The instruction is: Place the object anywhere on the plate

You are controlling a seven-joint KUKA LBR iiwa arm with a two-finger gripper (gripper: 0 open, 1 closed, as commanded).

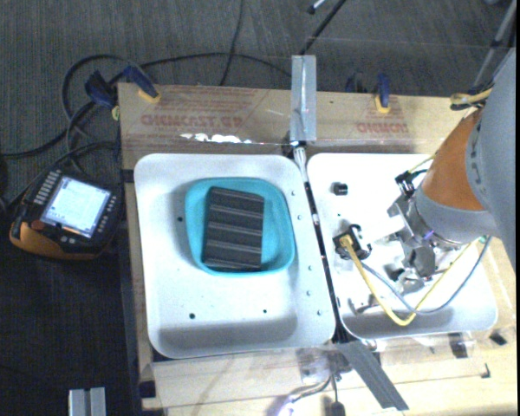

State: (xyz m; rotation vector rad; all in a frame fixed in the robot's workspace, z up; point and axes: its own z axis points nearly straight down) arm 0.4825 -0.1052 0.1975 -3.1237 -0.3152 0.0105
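Dark carpet around a plywood counter (243, 121) with cables trailing off left to a pendant (67, 212) on the floor; two white bins sit side by side on top. Left bin (234, 328): a teal plate (282, 232) sits in its upper middle, and the object (234, 228), a dark ribbed block, already lies flat on it, well inside the rim, roughly centred. Right bin (468, 310): arm (468, 180) reaches in from the right, pincer (413, 263) low over the bin's middle, with yellow cable (377, 289) looped beneath and a small black part (339, 188) near the top left of the bin. Can't tell if the pincer is apart or together, too cluttered with cables and glare; nothing readable between it. Judgement: placement looks done, the arm is well apart from the plate. Risks from here: a return pass over the left bin could clip the block or drag the plate; the loose yellow loop could snag on the bin divider or the pincer during a move and pull things off line; a re-grasp attempt would undo a good placement.
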